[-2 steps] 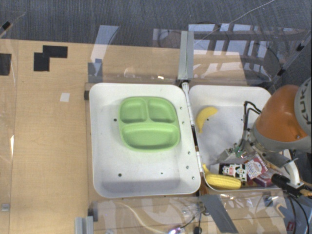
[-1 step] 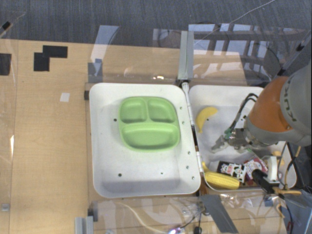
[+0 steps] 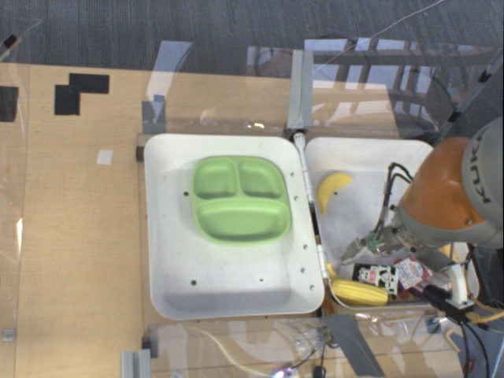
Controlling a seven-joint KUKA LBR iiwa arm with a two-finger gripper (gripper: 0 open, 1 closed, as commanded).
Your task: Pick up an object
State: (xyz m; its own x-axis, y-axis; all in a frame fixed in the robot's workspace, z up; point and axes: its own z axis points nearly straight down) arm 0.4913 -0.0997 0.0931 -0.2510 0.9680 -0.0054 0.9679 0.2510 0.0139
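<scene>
A green divided plate [image 3: 239, 198] lies in the left bin [image 3: 169, 235]. In the right bin [image 3: 354, 160] a yellow banana [image 3: 331, 189] rests near the upper left corner. A yellow corn cob [image 3: 359, 292] lies along the front wall, with a black-and-white carton [image 3: 375, 275] and a small red-and-white packet [image 3: 409, 273] just behind it. The arm's orange band [image 3: 445, 191] hangs over the right side of this bin. My gripper [image 3: 376, 242] is low over the bin floor, just above the carton.
A grey metal divider [image 3: 298, 93] runs back from between the two bins. Clear plastic panels stand behind the bins. Cables trail along the arm at the lower right. Black markers [image 3: 79, 93] sit on the wooden bench at the left.
</scene>
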